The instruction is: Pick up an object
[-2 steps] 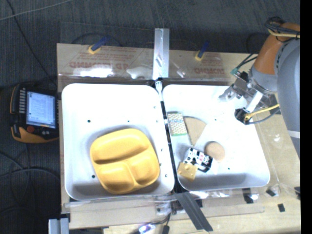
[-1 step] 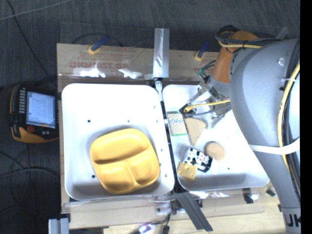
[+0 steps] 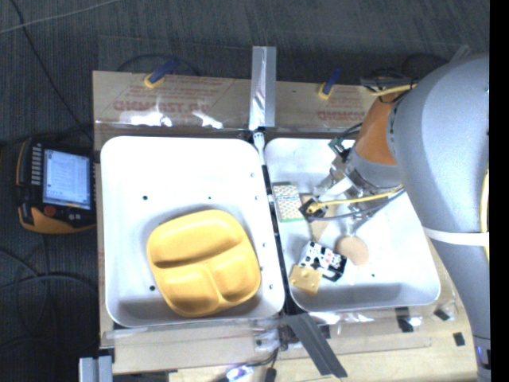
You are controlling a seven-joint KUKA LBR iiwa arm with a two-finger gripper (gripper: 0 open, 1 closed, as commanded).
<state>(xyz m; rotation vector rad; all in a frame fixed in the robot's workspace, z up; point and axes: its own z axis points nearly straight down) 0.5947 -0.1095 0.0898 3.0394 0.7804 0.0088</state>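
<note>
No single target set; candidates all sit in the right-hand shallow white bin (image 3: 413, 286). Closest to the tool: a small pale beige lump (image 3: 320, 229), just near-side of the gripper (image 3: 332, 194). Right of it, a tan egg-shaped piece (image 3: 355, 251), long axis roughly left-right. A black-and-white patterned block (image 3: 323, 259) lies tilted, touching or almost touching a small ochre cube (image 3: 305, 279) at the bin's near-left corner. A flat green-speckled packet (image 3: 285, 198) rests against the left wall, level with the gripper.

Gripper hangs over the bin's far-middle, reaching in from the right. Cannot tell whether it is open or closed, nor whether it has hold of anything; its tip is lost in wrist hardware.

Judgement: the beige lump is the shortest reach, a short way nearward; the cluster beyond is crowded and riskier.

Outward: the left-hand white bin (image 3: 127, 173) holds a yellow moulded compartment tray (image 3: 204, 259). An orange-edged handheld screen unit (image 3: 56, 183) lies far left on the floor.
</note>
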